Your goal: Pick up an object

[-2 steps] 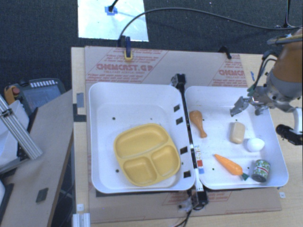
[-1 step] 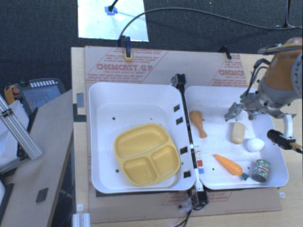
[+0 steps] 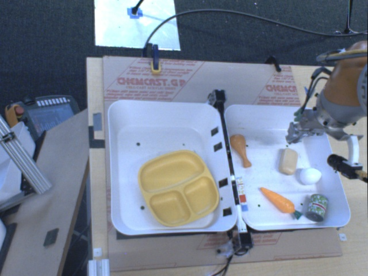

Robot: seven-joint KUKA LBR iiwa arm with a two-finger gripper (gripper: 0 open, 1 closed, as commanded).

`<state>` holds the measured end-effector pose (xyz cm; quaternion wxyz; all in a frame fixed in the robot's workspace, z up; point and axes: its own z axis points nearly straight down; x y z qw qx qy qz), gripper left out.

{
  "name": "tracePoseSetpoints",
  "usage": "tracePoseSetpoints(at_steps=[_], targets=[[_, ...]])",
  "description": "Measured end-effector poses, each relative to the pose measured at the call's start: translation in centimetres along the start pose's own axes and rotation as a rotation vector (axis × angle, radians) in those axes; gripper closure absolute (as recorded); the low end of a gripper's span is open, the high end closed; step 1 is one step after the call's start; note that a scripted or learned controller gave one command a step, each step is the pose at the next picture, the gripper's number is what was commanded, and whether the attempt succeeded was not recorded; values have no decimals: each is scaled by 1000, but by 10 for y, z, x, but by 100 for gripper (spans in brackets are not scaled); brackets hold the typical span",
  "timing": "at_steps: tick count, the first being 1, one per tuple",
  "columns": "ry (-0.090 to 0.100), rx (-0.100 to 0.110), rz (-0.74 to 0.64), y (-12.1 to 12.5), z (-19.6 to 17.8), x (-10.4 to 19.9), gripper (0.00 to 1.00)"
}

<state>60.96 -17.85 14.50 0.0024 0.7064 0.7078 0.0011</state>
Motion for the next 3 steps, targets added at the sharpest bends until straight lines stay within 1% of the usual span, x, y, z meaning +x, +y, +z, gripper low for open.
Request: tracePoseSetpoints(at_steps=[1, 2, 3], targets=[[-1, -3, -2, 2, -65, 2, 100], [1, 1, -3, 4, -85, 2, 100], [4, 5, -7, -6, -75, 51, 100]])
